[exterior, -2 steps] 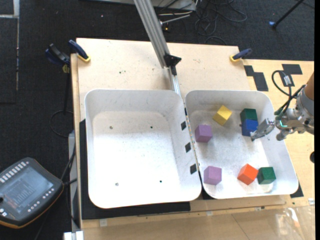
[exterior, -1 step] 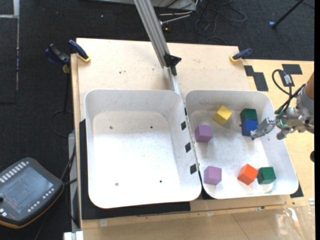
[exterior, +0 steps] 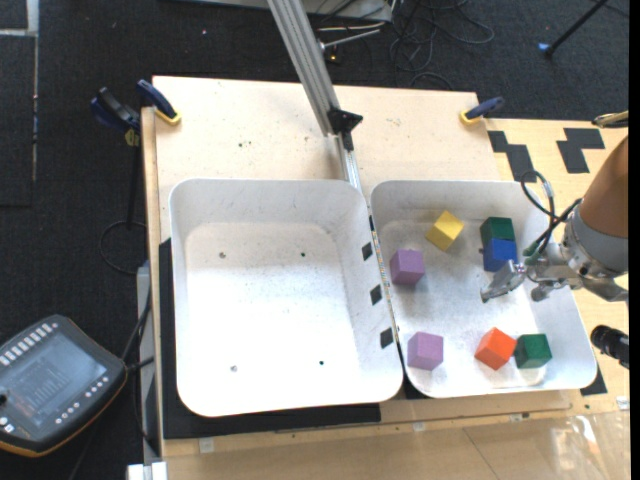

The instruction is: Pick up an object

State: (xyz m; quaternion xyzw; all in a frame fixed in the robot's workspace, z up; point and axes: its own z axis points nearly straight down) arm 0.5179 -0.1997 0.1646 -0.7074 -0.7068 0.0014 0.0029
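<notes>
A: We see two white bins side by side on the bench (exterior: 250, 118). The left bin (exterior: 200, 218) holds no blocks, while the right bin (exterior: 400, 203) carries all of them. We take it the blocks are scattered loosely so that any one may serve as the thing to lift.

B: Agreed. We count a yellow cube (exterior: 446, 229), two purple cubes (exterior: 407, 266) and (exterior: 426, 349), a blue block (exterior: 499, 254) touching a green block (exterior: 497, 230) behind it, and an orange cube (exterior: 495, 348) just beside a second green cube (exterior: 533, 349) near the front rim.

A: And the pincer (exterior: 497, 289)? We see it reaching in from the right, low over the bin's right half.

B: Its fingers look pressed close together, with nothing between them, so we judge it carries no block.

A: Where do the blocks lie relative to it?

B: The blue block sits just behind the tip, the nearest of all. The orange cube lies in front of it, a little apart. The purple cubes and the yellow one are farther to the left.

A: Then we judge the blue block the likeliest target, though the green one pressed against it may crowd the grip.
</notes>
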